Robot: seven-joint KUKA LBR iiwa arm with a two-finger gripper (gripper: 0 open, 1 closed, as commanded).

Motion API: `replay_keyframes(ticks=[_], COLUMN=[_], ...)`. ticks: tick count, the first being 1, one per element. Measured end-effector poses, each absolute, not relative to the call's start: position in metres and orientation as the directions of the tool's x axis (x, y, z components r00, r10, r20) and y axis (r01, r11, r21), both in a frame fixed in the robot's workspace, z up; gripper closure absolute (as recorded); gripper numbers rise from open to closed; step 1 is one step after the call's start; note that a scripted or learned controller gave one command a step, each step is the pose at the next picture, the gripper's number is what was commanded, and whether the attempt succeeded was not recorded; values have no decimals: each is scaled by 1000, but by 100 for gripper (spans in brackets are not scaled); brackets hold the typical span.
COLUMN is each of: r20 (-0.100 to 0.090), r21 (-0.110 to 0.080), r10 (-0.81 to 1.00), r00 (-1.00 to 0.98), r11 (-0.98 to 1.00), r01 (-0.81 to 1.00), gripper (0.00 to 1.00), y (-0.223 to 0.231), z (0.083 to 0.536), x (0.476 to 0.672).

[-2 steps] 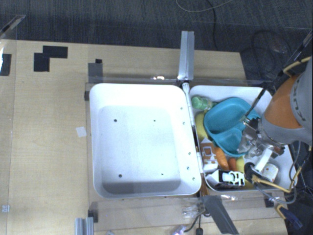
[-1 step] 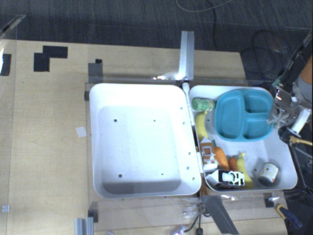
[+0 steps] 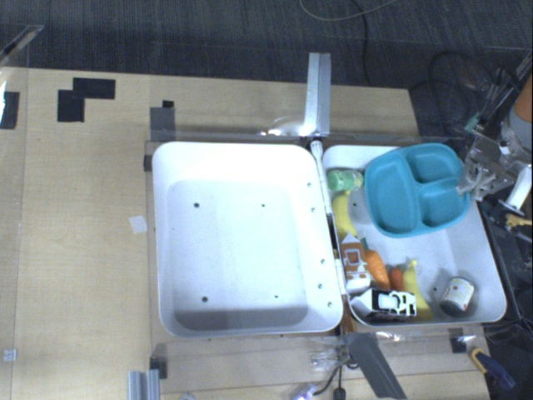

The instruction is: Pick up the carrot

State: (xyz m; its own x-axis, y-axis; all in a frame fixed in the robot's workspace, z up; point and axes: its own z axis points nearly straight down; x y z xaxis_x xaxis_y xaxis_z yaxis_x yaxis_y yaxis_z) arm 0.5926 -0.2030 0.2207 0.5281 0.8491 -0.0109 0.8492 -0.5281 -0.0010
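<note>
gripper [image 3: 487, 173] hanging over the right bin's [image 3: 487, 252] far right edge, touching the blue divided plate [image 3: 414, 187] rim | can't tell about its grip state | carrot [image 3: 376, 267] lying near the bin's left wall, between banana [image 3: 341, 215] and toy car [image 3: 392, 303]

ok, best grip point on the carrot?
Take the carrot across its mid-body, from straight above. It lies flat, slanting, wedged between the small box and other toys near the right bin's bottom-left, so side approaches look blocked; close across its narrow width.

Robot lab: bench [image 3: 75, 248], white bins [image 3: 241, 232], cables [image 3: 358, 7].
</note>
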Motion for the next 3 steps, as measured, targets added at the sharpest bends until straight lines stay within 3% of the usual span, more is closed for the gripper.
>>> replay_keyframes(ticks=[1,2,3], r20=[-3,-3,-12], r21=[-3,-3,4], r10=[825,868,890], r00=[565,497,456], r11=[-565,-497,-455], r01=[825,868,890], gripper=[100,100,100], y=[-198,-196,-203], z=[244,251,238], x=[585,598,666])
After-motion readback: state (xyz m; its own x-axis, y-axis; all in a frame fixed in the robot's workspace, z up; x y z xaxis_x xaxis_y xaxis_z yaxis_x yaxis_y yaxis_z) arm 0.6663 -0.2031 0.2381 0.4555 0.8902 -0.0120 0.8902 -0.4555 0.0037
